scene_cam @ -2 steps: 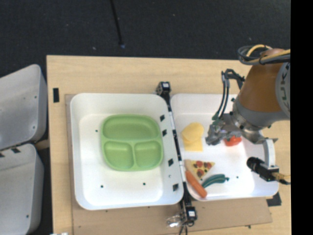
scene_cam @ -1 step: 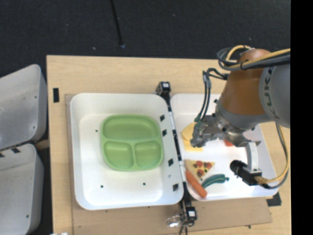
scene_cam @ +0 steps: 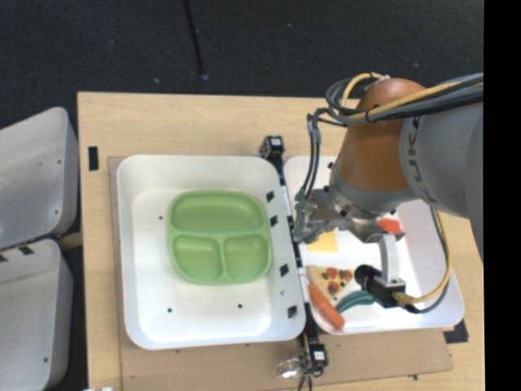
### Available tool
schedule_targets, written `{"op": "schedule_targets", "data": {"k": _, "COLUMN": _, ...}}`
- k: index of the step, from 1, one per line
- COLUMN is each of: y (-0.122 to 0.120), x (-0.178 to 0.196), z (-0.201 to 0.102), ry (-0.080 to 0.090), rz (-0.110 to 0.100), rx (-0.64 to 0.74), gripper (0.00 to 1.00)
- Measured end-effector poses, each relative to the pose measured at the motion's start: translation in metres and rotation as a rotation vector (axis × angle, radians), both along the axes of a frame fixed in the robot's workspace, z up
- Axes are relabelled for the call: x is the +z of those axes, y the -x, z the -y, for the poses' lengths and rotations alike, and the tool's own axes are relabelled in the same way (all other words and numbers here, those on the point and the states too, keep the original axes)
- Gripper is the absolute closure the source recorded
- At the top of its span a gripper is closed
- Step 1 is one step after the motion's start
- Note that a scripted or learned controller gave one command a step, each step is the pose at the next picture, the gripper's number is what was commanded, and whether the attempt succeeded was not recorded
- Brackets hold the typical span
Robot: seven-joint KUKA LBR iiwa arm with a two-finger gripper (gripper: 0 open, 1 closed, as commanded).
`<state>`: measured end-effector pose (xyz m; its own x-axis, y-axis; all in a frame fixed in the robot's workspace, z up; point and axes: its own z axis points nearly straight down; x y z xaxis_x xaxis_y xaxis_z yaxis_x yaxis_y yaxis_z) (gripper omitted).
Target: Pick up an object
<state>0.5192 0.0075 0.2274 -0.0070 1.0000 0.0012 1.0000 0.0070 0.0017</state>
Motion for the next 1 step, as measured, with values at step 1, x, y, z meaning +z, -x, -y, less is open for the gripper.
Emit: {"op": "schedule_targets", "data": {"k": 1, "y": 0.0019, "x": -0.0067, "z": -0.0547, "ry": 0.001, "rz": -0.003, "rx": 0.000, "gripper": 1.00}}
